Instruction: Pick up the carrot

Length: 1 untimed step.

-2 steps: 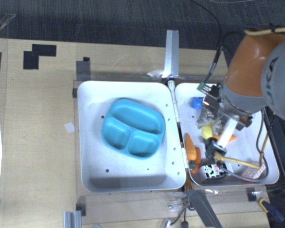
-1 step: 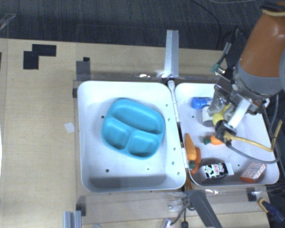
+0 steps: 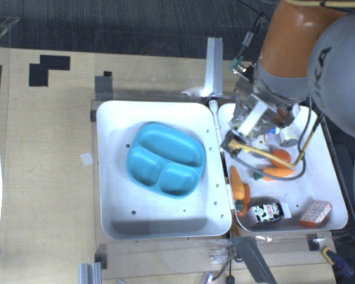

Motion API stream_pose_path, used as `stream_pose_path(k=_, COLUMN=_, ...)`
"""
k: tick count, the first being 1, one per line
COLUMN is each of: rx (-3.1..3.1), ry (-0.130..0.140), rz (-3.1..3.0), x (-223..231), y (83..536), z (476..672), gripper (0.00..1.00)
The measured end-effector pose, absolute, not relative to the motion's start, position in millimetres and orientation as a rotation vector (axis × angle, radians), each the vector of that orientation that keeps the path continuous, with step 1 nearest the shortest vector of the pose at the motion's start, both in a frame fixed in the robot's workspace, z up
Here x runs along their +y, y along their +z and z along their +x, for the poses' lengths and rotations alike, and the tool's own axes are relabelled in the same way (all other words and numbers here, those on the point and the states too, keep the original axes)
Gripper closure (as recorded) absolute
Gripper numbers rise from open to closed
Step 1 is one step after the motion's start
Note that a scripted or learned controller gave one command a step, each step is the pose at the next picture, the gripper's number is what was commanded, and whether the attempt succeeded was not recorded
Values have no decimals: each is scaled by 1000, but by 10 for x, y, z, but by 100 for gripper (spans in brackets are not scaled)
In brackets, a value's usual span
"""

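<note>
- The carrot lies in the right bin, hard against the bin's left wall, near the front corner. Its long axis runs roughly along that wall, with the green end toward the front.
- That position leaves little room on the wall side; a finger coming down there would likely strike the rim, so a grasp across the free side looks hard.
- Other orange items sit near the bin's middle, just under the wrist, with a yellowish stick across them. They could be mistaken for the target.
- A black-and-white pack and a small pinkish block lie along the front edge, apart from the carrot.
- The left bin holds a blue divided tray.
- The arm reaches in from the right, its wrist tilted down and leftward over the right bin's rear-left part.
- The gripper hovers behind the carrot, apart from it. Its opening cannot be judged, and nothing is seen in its hold.
</note>
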<state>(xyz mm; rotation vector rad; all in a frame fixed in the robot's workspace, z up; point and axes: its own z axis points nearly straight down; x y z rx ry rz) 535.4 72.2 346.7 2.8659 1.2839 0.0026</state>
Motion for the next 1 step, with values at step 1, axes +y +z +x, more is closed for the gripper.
stream_pose_path(k=1, rx=1770, ry=1, rz=2594, x=355, y=2304, z=5308, gripper=100)
